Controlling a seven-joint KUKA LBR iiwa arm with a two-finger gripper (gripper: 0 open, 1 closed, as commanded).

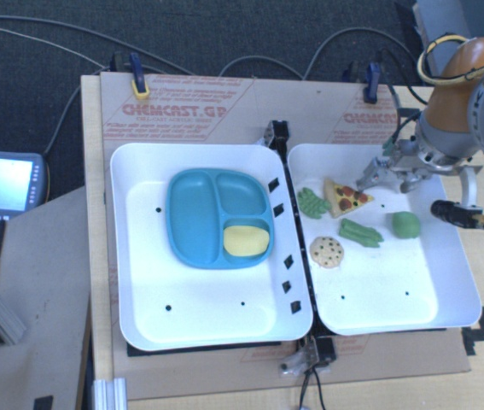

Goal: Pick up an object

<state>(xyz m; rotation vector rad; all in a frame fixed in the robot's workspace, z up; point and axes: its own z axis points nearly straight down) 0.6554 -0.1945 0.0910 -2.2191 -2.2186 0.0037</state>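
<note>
Right bin (446, 297): arm wrist-down, gripper (384, 173) beside pizza slice (345, 198).

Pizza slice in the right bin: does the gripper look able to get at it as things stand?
Probably yes. The pizza slice lies flat with nothing on top of it, the gripper hovers just to its right, and the green pieces beside it leave its upper side free.

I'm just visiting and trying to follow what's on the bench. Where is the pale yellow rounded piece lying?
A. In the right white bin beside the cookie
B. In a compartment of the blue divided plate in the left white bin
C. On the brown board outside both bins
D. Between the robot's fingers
B: the pale yellow rounded piece lies in the lower right compartment of the blue divided plate, which sits in the left white bin.
</note>
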